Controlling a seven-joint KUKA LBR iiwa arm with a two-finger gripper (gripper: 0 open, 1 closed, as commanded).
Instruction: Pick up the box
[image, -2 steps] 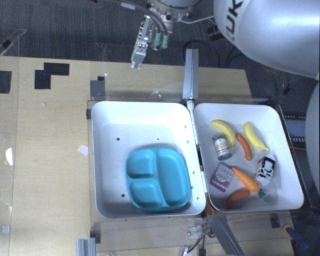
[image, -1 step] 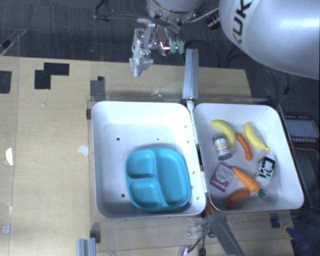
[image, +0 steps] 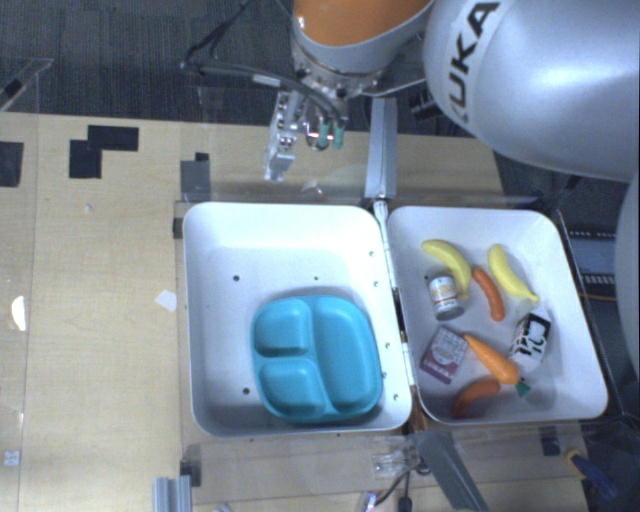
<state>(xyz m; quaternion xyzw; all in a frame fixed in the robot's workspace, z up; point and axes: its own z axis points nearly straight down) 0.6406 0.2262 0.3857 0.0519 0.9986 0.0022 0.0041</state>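
- The grey arm (image: 540, 80) fills the frame's upper right.
- The right bin (image: 570, 300) holds the box (image: 445, 355), lower centre, untouched.
- The gripper (image: 300, 135), top centre, hangs with fingers apart, holding nothing; judged approach step, needing travel down-right.
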